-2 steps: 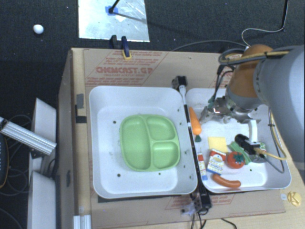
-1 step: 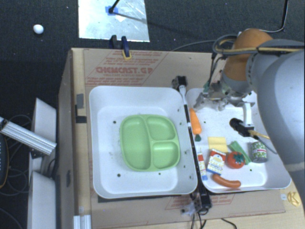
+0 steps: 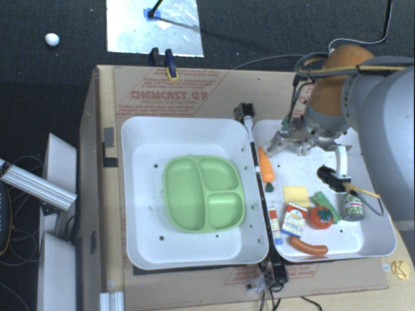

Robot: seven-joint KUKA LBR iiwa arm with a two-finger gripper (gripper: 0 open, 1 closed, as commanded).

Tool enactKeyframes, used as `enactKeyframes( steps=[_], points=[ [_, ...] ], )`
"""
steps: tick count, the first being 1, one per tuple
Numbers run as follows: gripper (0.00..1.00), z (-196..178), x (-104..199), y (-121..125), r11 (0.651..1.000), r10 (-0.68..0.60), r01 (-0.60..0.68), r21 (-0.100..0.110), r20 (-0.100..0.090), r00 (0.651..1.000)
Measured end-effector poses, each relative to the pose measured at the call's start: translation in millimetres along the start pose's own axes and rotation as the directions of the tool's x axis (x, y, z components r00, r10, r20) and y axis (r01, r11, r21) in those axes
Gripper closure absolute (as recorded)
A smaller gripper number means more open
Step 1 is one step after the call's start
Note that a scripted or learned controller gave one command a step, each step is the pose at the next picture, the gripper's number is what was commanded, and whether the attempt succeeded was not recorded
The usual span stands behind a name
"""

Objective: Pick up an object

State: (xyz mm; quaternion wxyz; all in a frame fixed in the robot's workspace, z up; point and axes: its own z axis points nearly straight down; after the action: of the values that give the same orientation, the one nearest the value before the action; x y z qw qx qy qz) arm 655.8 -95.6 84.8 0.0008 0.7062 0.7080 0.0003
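Overhead, the grey arm [image 3: 379,102] reached in from the right, its tool [image 3: 297,142] low over the far end of the right bin [image 3: 373,241]; whether the tool was apart or together could not be told. The left bin [image 3: 139,173] held a green divided plate [image 3: 203,193]. An orange carrot [image 3: 265,165] lay just left and nearer, a tomato [image 3: 320,217] nearer still.

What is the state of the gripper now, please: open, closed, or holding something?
Grey two-finger gripper: over the far end of the shallow white right bin; open or closed cannot be told.
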Motion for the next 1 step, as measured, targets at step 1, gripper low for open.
enactKeyframes(
  steps=[1],
  points=[
    [0.00, 0.1, -9.9, -26.6, 1.000, 0.001, -0.001, 0.000, 0.000, 1.000]
  ],
)
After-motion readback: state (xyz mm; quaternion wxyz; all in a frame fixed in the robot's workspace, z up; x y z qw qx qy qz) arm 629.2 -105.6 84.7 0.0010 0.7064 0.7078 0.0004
